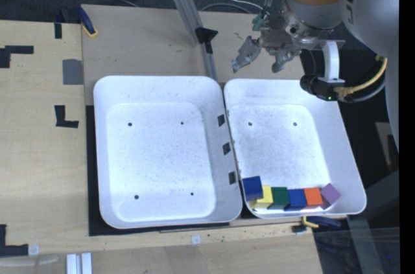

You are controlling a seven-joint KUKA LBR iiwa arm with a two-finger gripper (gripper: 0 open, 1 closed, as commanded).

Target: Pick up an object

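The arm is at the approach step: the gripper (264,59) hangs above the far rim of the right bin (337,137), its 2 fingers spread apart with nothing between them. The blocks (288,196) to pick from lie in a row along that bin's near wall, well apart from the gripper, so the next move likely calls for travelling toward the near side and descending over 1 block. The left bin (107,137) sits just beside it.

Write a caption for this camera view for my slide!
Gripper above the right bin's far edge; coloured blocks line its near wall.
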